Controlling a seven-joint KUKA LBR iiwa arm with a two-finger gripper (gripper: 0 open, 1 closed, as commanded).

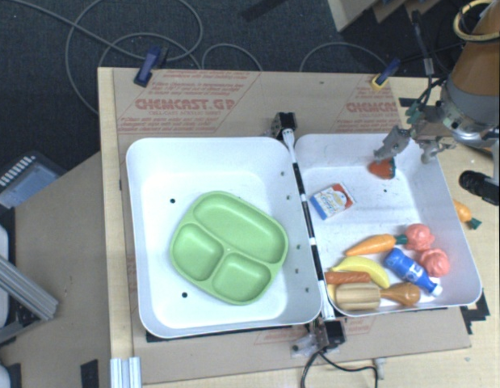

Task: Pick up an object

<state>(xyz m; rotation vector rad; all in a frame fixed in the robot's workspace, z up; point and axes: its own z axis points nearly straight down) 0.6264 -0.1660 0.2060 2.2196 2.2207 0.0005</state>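
My gripper [412, 147] hovers over the far right corner of the right bin [356, 153], with its fingers spread apart and nothing between them. A small red strawberry-like toy [382, 168] lies on the bin floor just below and beside the left finger [392, 144]. A white, blue and red carton [330, 200] lies nearer the bin's middle. At the near end is a heap of toy food: a carrot [371, 245], a banana [364, 267], a sausage [346, 278], a bread roll [356, 297], a drumstick [400, 295], a blue bottle [409, 269] and two pink pieces [419, 235].
The left bin [144, 184] holds a green divided plate [228, 247]. A small orange item [462, 212] lies outside the right bin's right wall. A black clamp [283, 124] sits at the far end of the divider between the bins. Cables lie on the floor behind the bench.
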